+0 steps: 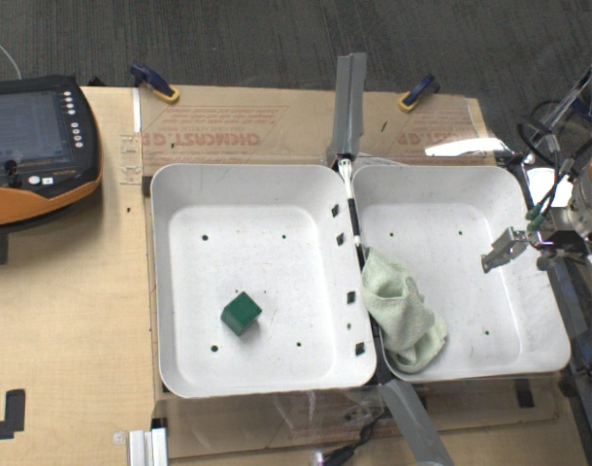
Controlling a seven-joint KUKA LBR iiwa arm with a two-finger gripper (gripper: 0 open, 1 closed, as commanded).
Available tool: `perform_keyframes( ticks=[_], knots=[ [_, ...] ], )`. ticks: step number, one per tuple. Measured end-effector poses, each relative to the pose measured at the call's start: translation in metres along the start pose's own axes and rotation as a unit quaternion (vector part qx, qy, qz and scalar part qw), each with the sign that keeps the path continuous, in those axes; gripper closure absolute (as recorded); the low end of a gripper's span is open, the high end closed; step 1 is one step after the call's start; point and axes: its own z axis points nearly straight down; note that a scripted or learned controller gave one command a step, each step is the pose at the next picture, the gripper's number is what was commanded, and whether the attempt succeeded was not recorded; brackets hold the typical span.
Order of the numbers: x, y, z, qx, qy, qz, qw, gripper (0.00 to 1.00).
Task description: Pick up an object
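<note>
Two white bins sit side by side. The claw (500, 250) hovers at the right bin's (471, 212) right edge; whether wide or narrow, I cannot tell. A crumpled cloth (403, 314) lies left of it, nearer than the green block (242, 313) in the left bin (180, 260).

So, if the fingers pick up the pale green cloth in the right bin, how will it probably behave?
The pale green cloth lies crumpled in soft folds, so it is probably floppy and would hang and stretch rather than keep its shape. It looks thin, so likely light. It rests against the right bin wall by the divider, so it may drag or catch on that edge.
</note>
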Motion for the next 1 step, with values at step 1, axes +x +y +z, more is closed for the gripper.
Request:
perform_keyframes(
  ticks=[1],
  knots=[
    [0.0655,0.0026,0.0400,-0.001,0.000,-0.241,0.9705,0.00]
  ],
)
